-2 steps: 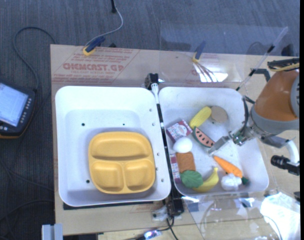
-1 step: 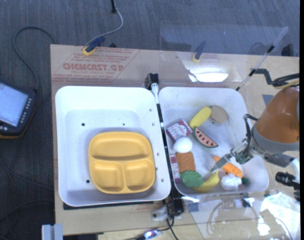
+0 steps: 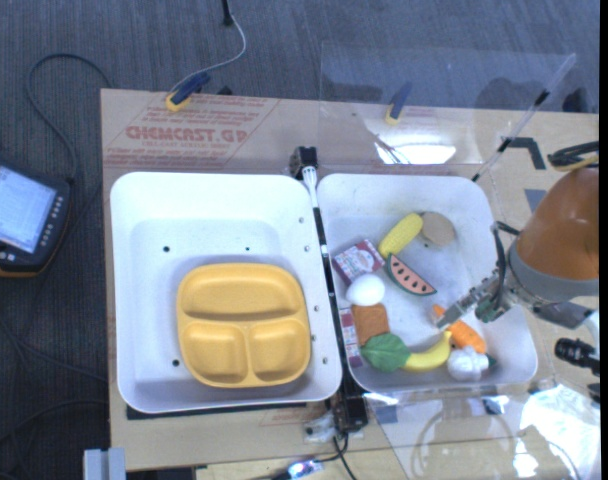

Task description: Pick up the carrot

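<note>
Carrot (image 3: pixel 465 335) lies just at 5 o'clock of the jaws (spread state cannot be told), near the bin wall (image 3: pixel 525 353).

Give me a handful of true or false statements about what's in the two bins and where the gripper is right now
1. The yellow divided tray sits in the left bin. True.
2. The carrot lies in the left bin beside the tray. False: it lies in the right bin, near its lower right corner.
3. The gripper is over the right bin, just above the carrot. True.
4. The watermelon slice rests on the yellow tray. False: it lies in the right bin, below the corn cob.
5. The banana lies next to the green leafy piece. True.
6. The arm reaches in from the view's left. False: it comes in from the right.
</note>
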Controlling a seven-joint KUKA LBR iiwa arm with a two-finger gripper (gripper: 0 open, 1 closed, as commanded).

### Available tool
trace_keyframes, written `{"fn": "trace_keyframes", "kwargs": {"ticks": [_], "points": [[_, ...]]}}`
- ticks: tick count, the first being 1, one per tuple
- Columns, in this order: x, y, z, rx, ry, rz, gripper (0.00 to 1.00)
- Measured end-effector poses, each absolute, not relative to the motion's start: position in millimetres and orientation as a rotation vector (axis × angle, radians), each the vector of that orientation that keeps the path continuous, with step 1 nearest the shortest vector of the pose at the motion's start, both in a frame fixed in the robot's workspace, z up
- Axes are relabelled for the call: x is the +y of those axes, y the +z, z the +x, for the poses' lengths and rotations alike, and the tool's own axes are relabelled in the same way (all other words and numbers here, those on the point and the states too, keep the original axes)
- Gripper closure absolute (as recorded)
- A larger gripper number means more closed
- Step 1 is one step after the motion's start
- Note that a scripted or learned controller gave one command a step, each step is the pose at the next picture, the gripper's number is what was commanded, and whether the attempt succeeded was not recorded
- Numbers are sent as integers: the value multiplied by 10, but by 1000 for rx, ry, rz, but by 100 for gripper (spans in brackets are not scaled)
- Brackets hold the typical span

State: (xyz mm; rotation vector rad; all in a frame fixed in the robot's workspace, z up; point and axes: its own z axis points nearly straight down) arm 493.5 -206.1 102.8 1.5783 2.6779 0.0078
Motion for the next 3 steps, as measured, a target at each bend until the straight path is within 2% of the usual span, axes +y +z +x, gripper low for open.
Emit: {"fn": "trace_keyframes", "kwargs": {"ticks": [1,2,3], "points": [[-1339,1530,5048,2674,3,1645,100],[-1896,995,4993,2866,-3,1291,100],[-1182,1527,5032,2527,0,1864,100]]}}
